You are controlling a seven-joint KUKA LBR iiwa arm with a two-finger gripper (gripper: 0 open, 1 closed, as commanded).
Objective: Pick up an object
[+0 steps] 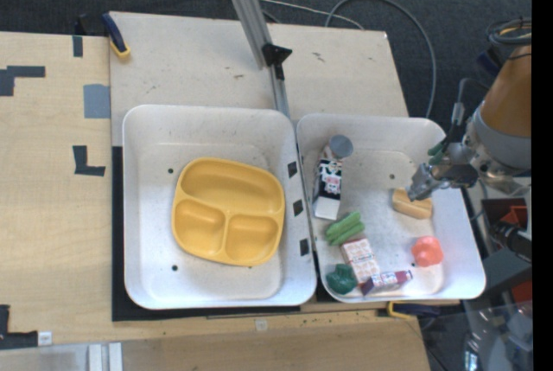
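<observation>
Hovering gripper (421, 190) apparently touching bread (411, 205)

Two bins sit side by side on the counter (199, 58). A divided tray (229, 210) lies in the left bin (143, 188). In the right bin (380, 136), a carton (328, 183) lies along the left wall, a block (412, 205) sits to the right with the tool (423, 185) just above it, and small items cluster along the front edge.
</observation>
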